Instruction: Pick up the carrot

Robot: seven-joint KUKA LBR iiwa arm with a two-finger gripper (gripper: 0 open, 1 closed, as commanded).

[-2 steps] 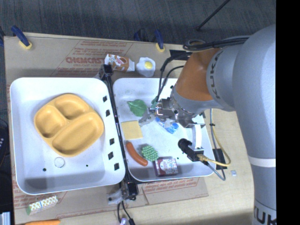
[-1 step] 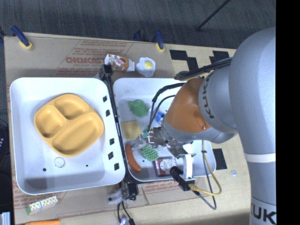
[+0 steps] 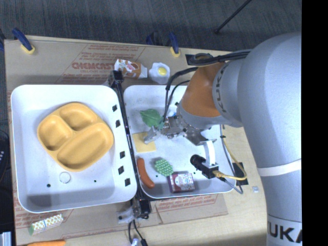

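As it reaches in from 3 o'clock, the grey arm's two-finger gripper [image 3: 151, 134] hangs over the right white bin [image 3: 134, 94]. Whether its jaws are apart is unclear. An orange tapered carrot [image 3: 46, 243] lies cut off at 7 o'clock.

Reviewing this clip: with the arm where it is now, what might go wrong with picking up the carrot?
1. The gripper sits over the flat yellow slice, beside the green leaf; a grasp here would likely take the wrong thing.
2. The orange-red stick-shaped item, probably the carrot, lies close along the left wall of the right white bin, leaving little room on that side.
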